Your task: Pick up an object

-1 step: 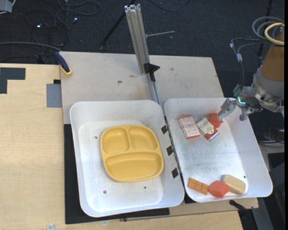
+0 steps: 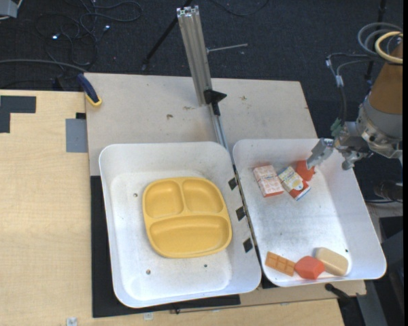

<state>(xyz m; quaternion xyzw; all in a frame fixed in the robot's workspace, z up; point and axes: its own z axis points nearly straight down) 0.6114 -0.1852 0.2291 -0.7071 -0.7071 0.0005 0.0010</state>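
the gripper (image 2: 319,155), grey metal below the arm's (image 2: 384,100) orange band, hangs over the right bin's (image 2: 353,202) far edge, its tip just above a red-and-white carton (image 2: 301,179); whether anything is grasped cannot be told. the carton lies tilted in the far half of that bin, touching a small pale packet (image 2: 290,180), and just beside them sits a boxy pink-and-white carton (image 2: 267,180). along the near edge of the same bin lie a flat orange waffle-like piece (image 2: 280,263), a rounded red block (image 2: 309,267) and a smooth tan bread-like loaf (image 2: 332,261), close together. the left bin (image 2: 122,250) carries a glossy yellow plastic plate (image 2: 187,216) with three compartments at its centre. a ribbed aluminium post (image 2: 196,53) rises from the bench's far side between the bins.
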